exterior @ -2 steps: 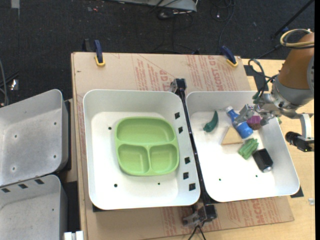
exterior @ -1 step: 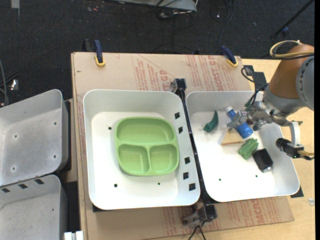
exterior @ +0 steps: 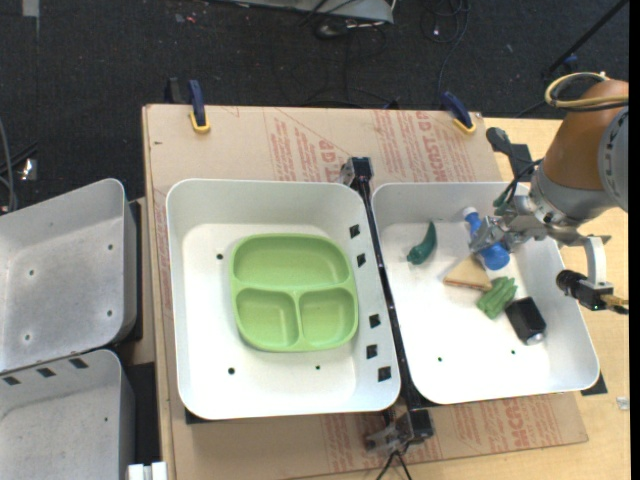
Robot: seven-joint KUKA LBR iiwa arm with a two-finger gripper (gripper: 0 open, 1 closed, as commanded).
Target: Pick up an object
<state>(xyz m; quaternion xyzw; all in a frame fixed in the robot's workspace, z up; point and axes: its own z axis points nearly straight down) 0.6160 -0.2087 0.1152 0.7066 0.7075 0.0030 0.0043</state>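
Black block (exterior: 525, 320) lay nearest in the right bin (exterior: 560, 373).
Just beyond it a green toy (exterior: 497, 296) rested against a tan wedge (exterior: 467, 275), with a dark green curved piece (exterior: 424, 243) further left. Across the divider, a green sectioned plate (exterior: 295, 291) sat in the left bin (exterior: 190, 268). Farthest, the gripper (exterior: 490, 236) hung over a blue and white object (exterior: 489, 244) at the right bin's far side; how far its hand was spread, and whether it had hold of anything, I could not tell.

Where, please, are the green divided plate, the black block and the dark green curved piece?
green divided plate (exterior: 294, 290), camera view, centre divider.
black block (exterior: 525, 320), camera view, top face.
dark green curved piece (exterior: 424, 245), camera view, mid-body.
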